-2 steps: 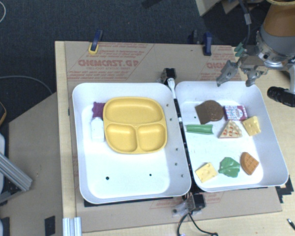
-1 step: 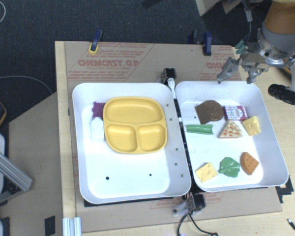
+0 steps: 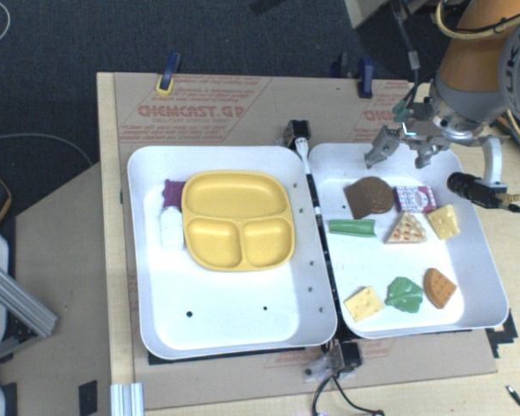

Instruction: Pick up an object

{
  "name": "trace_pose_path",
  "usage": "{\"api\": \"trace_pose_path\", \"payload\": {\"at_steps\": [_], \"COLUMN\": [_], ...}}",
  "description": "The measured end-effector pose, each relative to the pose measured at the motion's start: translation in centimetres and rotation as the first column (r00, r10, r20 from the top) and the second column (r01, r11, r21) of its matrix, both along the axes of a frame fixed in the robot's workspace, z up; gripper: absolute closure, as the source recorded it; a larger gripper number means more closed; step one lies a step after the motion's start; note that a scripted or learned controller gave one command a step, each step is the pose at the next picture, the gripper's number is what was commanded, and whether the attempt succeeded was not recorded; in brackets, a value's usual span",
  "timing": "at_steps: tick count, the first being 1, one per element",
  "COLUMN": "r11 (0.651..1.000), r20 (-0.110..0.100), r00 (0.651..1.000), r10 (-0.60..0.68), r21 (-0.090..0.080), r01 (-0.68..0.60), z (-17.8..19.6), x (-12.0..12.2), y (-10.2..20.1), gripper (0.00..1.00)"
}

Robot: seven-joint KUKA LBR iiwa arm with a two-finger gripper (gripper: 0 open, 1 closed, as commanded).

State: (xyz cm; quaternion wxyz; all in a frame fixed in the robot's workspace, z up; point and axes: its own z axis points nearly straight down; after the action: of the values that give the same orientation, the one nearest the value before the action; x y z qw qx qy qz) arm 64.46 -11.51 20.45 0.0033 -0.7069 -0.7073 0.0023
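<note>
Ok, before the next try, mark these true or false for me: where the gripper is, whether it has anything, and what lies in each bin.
1. The gripper hangs over the far end of the right bin. True.
2. The fingers hold the brown piece. False: nothing shows between them; the brown piece lies in the bin, nearer the camera.
3. The yellow divided tray lies in the left bin. True.
4. The green bean pod lies in the left bin. False: it lies in the right bin, near the divide.
5. The right bin holds one object. False: it holds several, among them a pizza slice and a cheese wedge.
</note>
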Motion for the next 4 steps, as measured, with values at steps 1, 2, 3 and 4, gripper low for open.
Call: {"api": "trace_pose_path", "payload": {"at_steps": [1, 2, 3, 4], "r11": [1.000, 1.000, 1.000, 1.000], "r20": [0.000, 0.004, 0.013, 0.016], "r00": [1.000, 1.000, 1.000, 1.000], "r10": [0.000, 0.000, -0.001, -0.002], "r21": [0.000, -0.001, -0.002, -0.003], "r01": [0.000, 0.000, 0.001, 0.002], "z": [-6.4, -11.7, -10.1, -3.7], "x": [-0.1, -0.2, 0.1, 0.2], "y": [0.5, 0.6, 0.6, 0.2], "gripper": [0.00, 0.00, 1.00, 1.00]}}
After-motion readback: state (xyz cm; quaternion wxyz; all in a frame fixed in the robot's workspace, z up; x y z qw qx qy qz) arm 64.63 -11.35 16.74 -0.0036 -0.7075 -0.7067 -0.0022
